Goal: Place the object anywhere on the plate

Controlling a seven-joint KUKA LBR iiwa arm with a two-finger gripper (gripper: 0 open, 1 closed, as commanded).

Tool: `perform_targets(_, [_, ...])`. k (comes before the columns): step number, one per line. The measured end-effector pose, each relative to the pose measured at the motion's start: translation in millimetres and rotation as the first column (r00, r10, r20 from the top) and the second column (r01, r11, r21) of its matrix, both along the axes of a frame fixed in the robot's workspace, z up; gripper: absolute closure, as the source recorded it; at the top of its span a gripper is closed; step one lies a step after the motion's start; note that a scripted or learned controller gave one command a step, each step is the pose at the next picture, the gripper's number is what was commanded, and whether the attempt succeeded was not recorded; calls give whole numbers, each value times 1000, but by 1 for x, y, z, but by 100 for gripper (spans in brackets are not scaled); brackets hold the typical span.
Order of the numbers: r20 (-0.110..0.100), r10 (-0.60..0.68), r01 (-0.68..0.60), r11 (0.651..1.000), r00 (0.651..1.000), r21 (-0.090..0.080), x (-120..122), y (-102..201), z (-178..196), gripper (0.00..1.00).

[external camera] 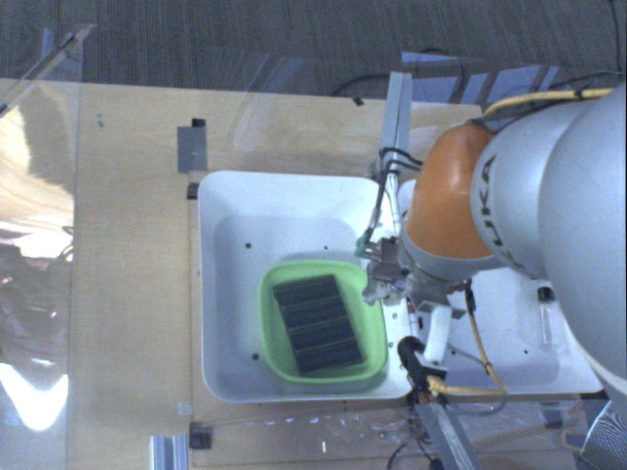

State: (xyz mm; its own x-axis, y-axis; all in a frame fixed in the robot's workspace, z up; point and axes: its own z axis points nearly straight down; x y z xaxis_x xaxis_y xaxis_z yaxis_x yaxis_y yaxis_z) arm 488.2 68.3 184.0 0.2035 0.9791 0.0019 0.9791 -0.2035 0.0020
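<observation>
The plate [321, 322] sits in the left bin [225, 262], near its front right corner. On it lies the object [316, 323]. My claw [384, 280] hangs at the plate's right edge.

My workplace is a robotics laboratory, not a home. My grey arm [549, 194] with its orange band [451, 199] reaches over a pale wooden desk [118, 262] carrying shallow white bins [220, 223]. A clear safety panel [39, 213] with reflections stands at the desk's left, loose cables [470, 360] trail near the front edge, and dark office carpet [245, 18] lies beyond.
</observation>
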Motion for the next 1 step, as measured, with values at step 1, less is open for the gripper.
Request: perform_targets(1, [0,0,0,1000,1000,0,0,0,0,0])
